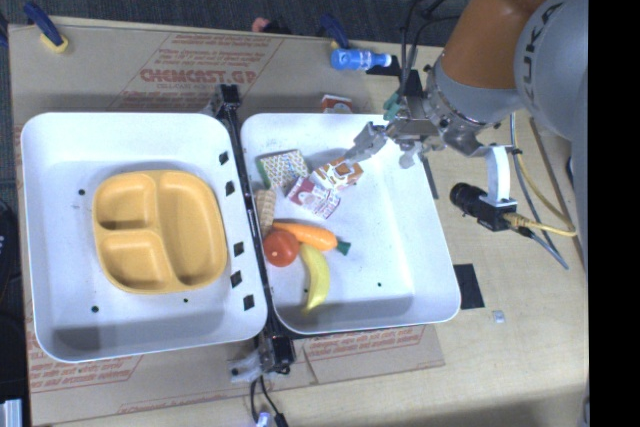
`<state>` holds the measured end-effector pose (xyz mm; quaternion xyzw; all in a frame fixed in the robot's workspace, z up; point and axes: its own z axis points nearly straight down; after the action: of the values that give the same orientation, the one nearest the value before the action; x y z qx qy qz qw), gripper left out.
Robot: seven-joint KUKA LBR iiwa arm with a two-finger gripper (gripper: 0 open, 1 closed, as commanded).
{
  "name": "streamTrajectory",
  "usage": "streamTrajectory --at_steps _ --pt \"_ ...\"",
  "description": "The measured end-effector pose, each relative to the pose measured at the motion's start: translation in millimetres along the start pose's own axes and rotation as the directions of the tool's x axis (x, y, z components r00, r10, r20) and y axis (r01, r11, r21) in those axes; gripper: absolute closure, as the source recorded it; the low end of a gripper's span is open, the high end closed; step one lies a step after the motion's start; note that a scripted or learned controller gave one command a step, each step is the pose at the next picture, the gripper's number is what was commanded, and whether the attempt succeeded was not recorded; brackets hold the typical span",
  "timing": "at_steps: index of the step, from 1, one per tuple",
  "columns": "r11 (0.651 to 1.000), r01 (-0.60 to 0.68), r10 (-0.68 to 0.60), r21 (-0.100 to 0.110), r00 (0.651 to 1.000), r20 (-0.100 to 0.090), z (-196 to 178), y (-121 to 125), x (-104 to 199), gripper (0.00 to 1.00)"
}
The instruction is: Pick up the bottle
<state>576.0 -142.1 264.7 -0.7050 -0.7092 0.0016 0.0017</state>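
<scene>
Arm point(530, 25) cut off by the right edge.

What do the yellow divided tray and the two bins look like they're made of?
The yellow tray looks like matte moulded plastic, with soft rounded compartments. The left bin and right bin look like smooth white plastic, faintly glossy; the exact material is unclear.

Red print "CHEMCAST GP" on the cardboard sheet point(200, 65), partial "UKA" lettering on the arm point(535, 35)
</scene>
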Motion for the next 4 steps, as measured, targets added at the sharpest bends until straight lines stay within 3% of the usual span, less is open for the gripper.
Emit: streamTrajectory --at_steps 1,2,3,4 --pt "1.000 0.005 -0.005 0.002 1.000 0.000 -10 0 0 1.00" --pt "0.984 0.176 -0.176 -0.001 0.984 0.000 0 -45 -66 1.00" --pt "0.978 0.207 -0.207 -0.002 0.978 0.000 -13 -100 -68 1.00" --pt "0.958 0.288 -0.288 -0.003 0.958 0.002 -20 -100 -68 1.00"
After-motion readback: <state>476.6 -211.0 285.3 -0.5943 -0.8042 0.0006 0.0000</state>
